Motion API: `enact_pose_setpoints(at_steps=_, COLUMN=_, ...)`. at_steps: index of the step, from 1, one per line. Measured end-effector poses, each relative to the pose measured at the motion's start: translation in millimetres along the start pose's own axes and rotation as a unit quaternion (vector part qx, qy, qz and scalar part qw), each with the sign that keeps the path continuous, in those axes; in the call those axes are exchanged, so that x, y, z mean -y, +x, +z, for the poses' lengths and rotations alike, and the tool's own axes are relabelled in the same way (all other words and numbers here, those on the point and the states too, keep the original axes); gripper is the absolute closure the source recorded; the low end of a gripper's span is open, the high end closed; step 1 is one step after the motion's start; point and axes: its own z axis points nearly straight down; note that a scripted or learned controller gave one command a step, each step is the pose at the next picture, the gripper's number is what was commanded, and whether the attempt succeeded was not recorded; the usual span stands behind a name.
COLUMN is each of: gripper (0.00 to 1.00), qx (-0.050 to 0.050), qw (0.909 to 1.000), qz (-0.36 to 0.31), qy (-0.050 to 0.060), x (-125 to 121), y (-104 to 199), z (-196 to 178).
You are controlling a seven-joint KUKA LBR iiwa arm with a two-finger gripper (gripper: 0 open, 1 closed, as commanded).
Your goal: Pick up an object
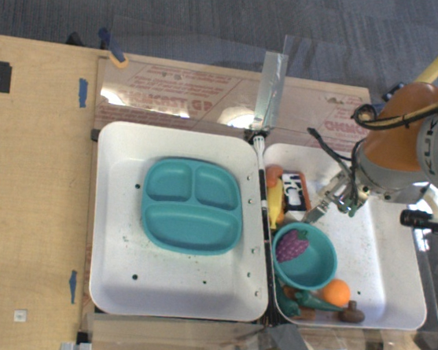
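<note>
My gripper [331, 213] hangs over the right bin [386, 266], open, with nothing between its fingers. It is just right of a black and orange box [294, 190] and above a teal bowl [307, 260] that holds purple grapes [294, 244]. A yellow banana [274, 201] lies along the bin's left wall. An orange fruit [336, 292] rests against the bowl's lower right, with a brown piece [353, 312] and a green piece [292, 304] by the front wall.
The left bin [113, 197] holds a teal divided plate [193, 205]. A metal divider post [271, 89] stands behind the bins. The grey arm with its orange band [403, 129] comes in from the upper right.
</note>
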Motion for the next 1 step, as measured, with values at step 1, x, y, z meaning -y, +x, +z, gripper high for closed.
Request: enact_pose_setpoints(at_steps=1, gripper=0.0, qx=0.002, qw=0.9958, qz=0.091, qy=0.004, x=-15.5, y=18.9, z=-0.3)
